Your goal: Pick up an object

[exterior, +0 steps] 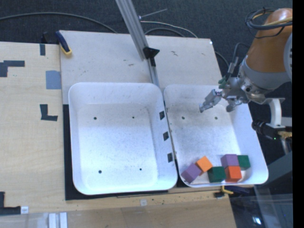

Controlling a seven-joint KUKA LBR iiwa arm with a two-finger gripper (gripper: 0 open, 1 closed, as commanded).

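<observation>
While the gripper [217,102] is being held open and empty above the right bin [190,127], small blocks [218,169], judged light and rigid, are being left clustered at its near edge, best pinched across flat faces.

The left bin [116,137] offers open floor right across. In the right bin [213,132], the upper and middle floor lies free, while a cluster of blocks [218,169] crowds its near edge, packed close together against the rim. A slanted metal rail [135,30] crosses above the table [28,127] behind both bins.
</observation>
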